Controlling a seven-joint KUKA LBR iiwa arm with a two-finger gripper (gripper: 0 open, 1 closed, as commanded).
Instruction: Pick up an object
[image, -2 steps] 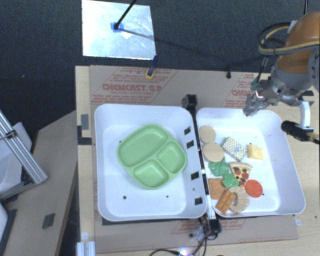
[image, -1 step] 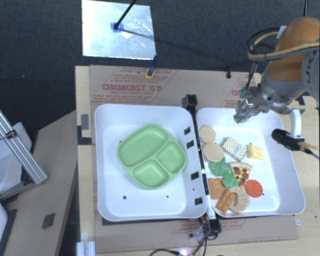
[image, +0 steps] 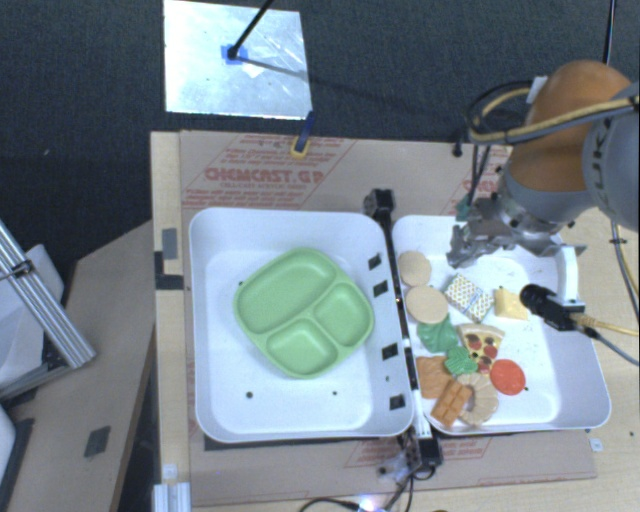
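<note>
My gripper (image: 468, 246) hovers above the right bin (image: 580, 395), just beyond the checkered block (image: 467, 293); toy foods cluster near this block for picking; jaw state: I cannot tell

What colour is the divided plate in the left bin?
Light green; the divided plate shows clearly in the camera view, lying in the white left bin.

The arm (image: 590, 150) reaches in from the right edge of the camera view, high in the frame. Its orange band (image: 570, 120) bulges above the grey wrist (image: 535, 205), with yellow and black cables looping over it. The wrist bends down and to the left, ending in the gripper (image: 468, 245), which points downward, dark and blurred.
</note>
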